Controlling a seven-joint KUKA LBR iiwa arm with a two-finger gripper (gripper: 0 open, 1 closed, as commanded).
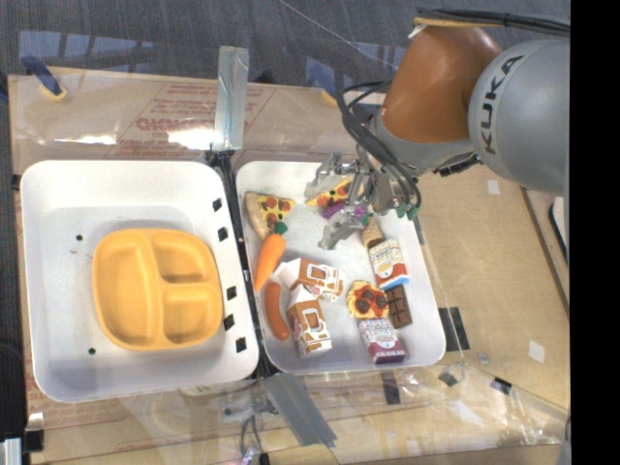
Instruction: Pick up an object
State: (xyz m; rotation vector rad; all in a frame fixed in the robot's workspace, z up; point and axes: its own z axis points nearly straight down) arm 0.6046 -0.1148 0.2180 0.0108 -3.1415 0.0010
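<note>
My gripper (331, 204) hangs over the back part of the right bin (426, 329), below the grey and orange arm. Its two metal fingers (335, 232) stand apart, so it is open. A small yellow and purple toy (334, 193) lies between them, and I cannot see the fingers touching it. Close by lie a pizza slice (266, 206) to the left and a small bottle (385, 256) to the right. An orange carrot (269, 258) and a brown sausage (277, 311) lie along the bin's left wall.
The right bin also holds two small cartons (312, 327), a round flat toy (366, 300), a chocolate bar (398, 308) and a purple box (382, 341). In the left bin (48, 192) sits a yellow divided plate (155, 287). A taped divider (231, 250) separates the bins.
</note>
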